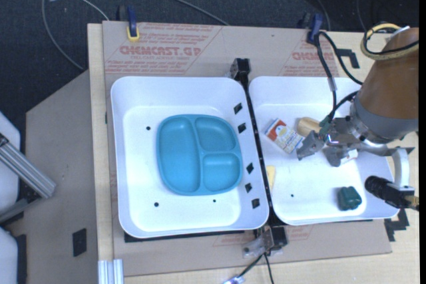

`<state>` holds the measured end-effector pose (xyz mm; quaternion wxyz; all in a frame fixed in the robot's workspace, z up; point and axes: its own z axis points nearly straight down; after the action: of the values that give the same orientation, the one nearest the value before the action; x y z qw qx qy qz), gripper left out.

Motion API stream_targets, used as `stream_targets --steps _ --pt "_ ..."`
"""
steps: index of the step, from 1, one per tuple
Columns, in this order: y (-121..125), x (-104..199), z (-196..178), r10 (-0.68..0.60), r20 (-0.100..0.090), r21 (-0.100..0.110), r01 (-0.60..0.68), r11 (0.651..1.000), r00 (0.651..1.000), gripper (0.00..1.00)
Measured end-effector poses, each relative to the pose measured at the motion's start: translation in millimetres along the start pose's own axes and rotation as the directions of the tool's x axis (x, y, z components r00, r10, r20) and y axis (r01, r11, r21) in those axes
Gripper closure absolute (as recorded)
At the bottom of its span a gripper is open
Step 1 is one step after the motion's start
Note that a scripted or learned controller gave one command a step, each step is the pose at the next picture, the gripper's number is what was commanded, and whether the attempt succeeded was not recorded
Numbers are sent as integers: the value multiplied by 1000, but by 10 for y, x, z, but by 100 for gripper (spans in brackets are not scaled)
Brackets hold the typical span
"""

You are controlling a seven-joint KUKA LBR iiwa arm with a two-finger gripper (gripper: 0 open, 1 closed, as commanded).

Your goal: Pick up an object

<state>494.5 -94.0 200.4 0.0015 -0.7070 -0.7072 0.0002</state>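
Gripper point(324, 146) positioned low in right bin point(313, 206), finger state not discernible. Small carton point(282, 135) lying beside it, long axis diagonal.

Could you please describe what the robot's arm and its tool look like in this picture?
The arm is a thick, rounded body, orange-brown above with a grey segment below it. Black cables loop along its left side, and a yellow ring of cable sits near its top. The tool is a small, dark grey metal assembly with lighter, shiny parts.
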Motion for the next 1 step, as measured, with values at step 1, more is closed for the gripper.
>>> stream_targets --steps 1 --pt "71 -9 447 1 -1 2 -1 1000 1000 0"
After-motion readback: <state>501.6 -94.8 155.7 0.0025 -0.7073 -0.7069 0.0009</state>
